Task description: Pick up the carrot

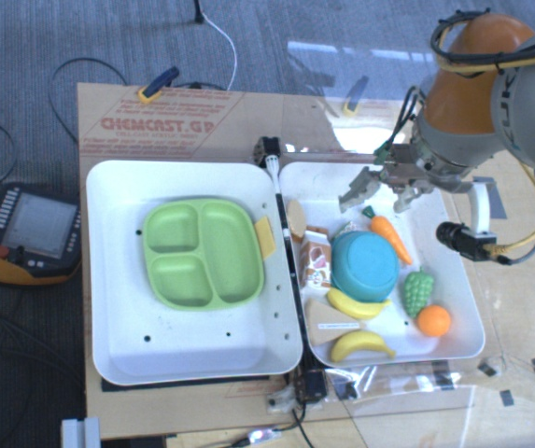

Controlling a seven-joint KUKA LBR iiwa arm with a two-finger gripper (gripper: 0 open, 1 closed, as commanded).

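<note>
On the bench's left side, the left white bin (108,278) holds a light green divided plate (200,253) with three compartments, lying flat near the bin's middle, and a small yellow piece (265,238) sits against the bin's right wall, just beside the plate's right edge. Past the divider, the right white bin (468,329) is crowded: a tan, rounded item (296,217) lies near its upper left corner, a small brown and white carton (316,259) lies just below that, and a blue bowl (365,265) sits upside down at the bin's centre. Two yellow bananas lie toward the front, one banana (355,305) touching the bowl's lower edge and the other banana (359,345) nearer the front wall. The carrot (391,236) lies at a slant along the bowl's upper right side, touching or nearly touching it, with its green top pointing toward the upper left. A green bunch of grapes (417,291) rests right of the bowl, with an orange (433,320) just below it. The gripper (386,192) hangs over the back of this bin, just above the carrot's green end, its two fingers spread apart with nothing between them. The grey arm with its orange band (468,91) reaches in from the right.
</note>
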